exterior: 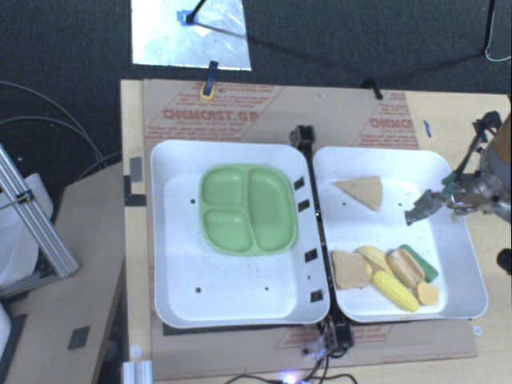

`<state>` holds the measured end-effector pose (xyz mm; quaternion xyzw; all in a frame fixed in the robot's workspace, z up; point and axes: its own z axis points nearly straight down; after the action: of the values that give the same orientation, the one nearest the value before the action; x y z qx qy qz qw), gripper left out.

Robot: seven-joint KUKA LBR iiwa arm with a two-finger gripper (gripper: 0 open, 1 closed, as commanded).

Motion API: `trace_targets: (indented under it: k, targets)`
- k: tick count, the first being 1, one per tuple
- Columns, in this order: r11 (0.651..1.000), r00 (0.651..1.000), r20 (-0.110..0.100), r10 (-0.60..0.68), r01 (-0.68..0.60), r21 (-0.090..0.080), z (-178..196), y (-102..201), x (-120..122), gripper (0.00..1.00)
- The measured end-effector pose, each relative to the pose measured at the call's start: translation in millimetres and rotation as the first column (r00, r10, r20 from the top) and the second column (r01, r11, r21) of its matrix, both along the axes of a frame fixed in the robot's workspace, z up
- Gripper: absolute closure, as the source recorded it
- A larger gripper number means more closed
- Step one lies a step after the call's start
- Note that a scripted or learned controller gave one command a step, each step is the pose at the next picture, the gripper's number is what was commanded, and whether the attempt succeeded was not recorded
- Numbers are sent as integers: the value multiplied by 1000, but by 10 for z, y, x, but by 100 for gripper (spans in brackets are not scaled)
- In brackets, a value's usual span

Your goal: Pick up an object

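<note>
White bins side by side: left bin [172,294] carries a green divided plate [246,209]. Right bin [460,290]: toy foods clustered at near edge — bread slice [350,270], corn [394,289], hotdog [406,267]; tan wedge [362,190] apart. Gripper [419,210] above right bin, apparently holding nothing; finger spread unclear.

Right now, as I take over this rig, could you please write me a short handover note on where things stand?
Gripper: over the right bin, near its right wall, with nothing seen between its jaws; whether they are open or shut is unclear.
Right bin: a tan wedge lies toward the back; along the front sit a bread slice, a banana, a corn cob, a hot dog and a small orange piece, packed close together.
Left bin: holds a green divided plate.
Done: nothing lifted.
Left: pick any one object.
</note>
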<state>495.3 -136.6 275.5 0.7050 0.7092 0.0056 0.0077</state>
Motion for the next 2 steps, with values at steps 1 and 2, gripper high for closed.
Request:
trace_targets:
  k: [1, 2]
  targets:
    - [1000, 1000, -29, -10, 10, 3, -1371, -521, -120, 0]
    - [1000, 1000, -13, -5, 5, 0, -1911, -408, -69, 0]
